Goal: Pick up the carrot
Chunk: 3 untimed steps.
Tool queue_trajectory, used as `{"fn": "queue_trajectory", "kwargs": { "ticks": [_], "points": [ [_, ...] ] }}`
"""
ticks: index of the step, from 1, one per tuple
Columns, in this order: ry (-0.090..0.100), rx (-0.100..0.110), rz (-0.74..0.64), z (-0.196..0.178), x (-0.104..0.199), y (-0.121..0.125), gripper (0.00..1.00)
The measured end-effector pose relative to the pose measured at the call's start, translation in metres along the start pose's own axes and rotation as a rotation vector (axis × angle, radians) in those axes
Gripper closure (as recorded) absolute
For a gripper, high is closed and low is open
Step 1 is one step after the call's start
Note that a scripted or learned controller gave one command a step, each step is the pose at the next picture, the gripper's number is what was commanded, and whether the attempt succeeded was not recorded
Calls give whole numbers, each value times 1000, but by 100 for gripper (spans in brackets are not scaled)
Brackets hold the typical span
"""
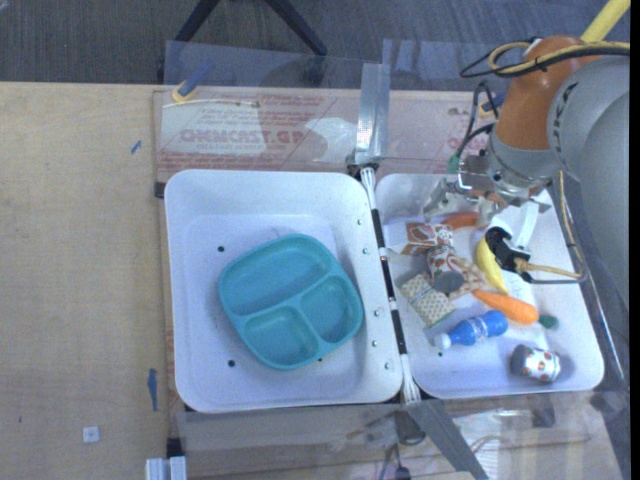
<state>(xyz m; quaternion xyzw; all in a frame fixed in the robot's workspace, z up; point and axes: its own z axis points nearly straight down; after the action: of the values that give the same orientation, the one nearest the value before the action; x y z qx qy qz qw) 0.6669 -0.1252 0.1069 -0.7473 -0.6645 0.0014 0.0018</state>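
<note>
The carrot (508, 306) is orange with a small green end. It lies flat in the right bin (580, 368), right of centre, between a banana and a blue bottle. My gripper (468, 198) hangs over the far part of that bin, just above a small orange-red item (461, 222). It is well behind the carrot and apart from it. The arm's orange band (535, 108) and grey body come in from the upper right.
Around the carrot lie a yellow banana (487, 259), a blue bottle (478, 329), a spotted grey ball (536, 364) and several patterned packets (433, 268). The left bin (190, 348) holds a teal divided plate (290, 300). Cables (500, 60) loop by the wrist.
</note>
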Motion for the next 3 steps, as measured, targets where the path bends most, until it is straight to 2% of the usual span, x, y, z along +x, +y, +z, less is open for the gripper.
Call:
{"fn": "queue_trajectory", "kwargs": {
  "ticks": [1,2,3],
  "points": [
    [-2,0,-3,-10,1,1,100],
    [-1,-5,-43,-106,8,-6,100],
    [-2,-4,74,-293,4,-1,100]
  ]
}}
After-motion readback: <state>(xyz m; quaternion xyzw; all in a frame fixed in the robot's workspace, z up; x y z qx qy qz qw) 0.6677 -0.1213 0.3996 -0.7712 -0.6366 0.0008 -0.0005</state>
